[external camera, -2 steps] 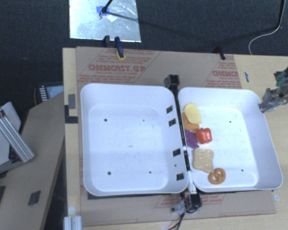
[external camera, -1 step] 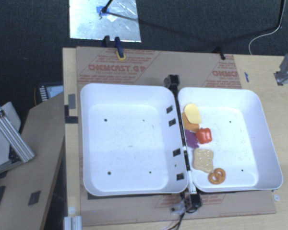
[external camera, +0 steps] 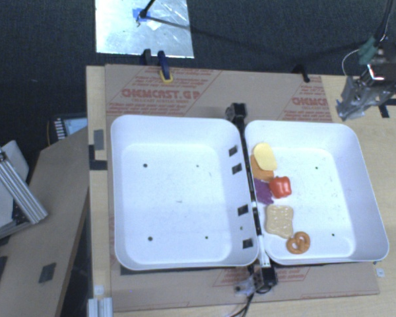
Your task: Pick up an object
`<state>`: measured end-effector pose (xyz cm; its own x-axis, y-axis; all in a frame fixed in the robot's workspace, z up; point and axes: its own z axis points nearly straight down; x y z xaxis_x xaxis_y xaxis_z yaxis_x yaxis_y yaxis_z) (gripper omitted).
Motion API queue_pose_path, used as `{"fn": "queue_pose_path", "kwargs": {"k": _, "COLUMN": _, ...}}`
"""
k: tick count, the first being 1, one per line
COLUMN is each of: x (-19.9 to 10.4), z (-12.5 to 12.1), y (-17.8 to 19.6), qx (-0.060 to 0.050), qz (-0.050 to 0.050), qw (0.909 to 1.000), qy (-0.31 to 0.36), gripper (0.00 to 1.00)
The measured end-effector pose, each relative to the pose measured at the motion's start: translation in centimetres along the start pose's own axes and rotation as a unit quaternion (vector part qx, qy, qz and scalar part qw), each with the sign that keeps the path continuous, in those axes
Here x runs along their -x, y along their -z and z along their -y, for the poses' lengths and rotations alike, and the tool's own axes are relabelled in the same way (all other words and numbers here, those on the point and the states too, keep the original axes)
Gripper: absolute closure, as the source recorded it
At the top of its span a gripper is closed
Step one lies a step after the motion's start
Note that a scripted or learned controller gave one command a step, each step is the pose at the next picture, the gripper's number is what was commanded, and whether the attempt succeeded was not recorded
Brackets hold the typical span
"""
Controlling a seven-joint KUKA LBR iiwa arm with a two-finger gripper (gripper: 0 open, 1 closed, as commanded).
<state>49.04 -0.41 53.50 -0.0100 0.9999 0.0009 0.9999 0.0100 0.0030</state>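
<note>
Nothing is picked up yet.
Your gripper waits at 2 o'clock; I cannot tell its grip. 5 toys sit in the right bin.

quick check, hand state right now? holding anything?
Hand: up past the far right corner of the right bin, above the bench and not over the toys. Open or shut cannot be told; nothing visibly held.

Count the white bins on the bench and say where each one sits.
2. The left bin and the right bin sit side by side on the bench, their inner walls meeting along the middle. None seems hidden.
</note>
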Motion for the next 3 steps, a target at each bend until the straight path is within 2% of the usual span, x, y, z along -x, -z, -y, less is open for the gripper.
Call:
{"fn": "queue_pose_path", "kwargs": {"k": 1, "x": -7.3, "z": -0.6, "y": -10.1, "qx": -0.005, "qz": 0.0, "qw": 1.0, "qy": 0.001, "gripper": 1.0}}
{"fn": "queue_pose_path", "kwargs": {"k": 2, "x": -12.7, "z": -1.1, "y": -7.8, "qx": 0.001, "qz": -0.001, "qw": 1.0, "qy": 0.0, "gripper": 1.0}}
{"fn": "queue_pose_path", "kwargs": {"k": 3, "x": -18.7, "z": 0.3, "y": -1.5, "qx": 0.002, "qz": -0.002, "qw": 1.0, "qy": 0.0, "gripper": 1.0}}
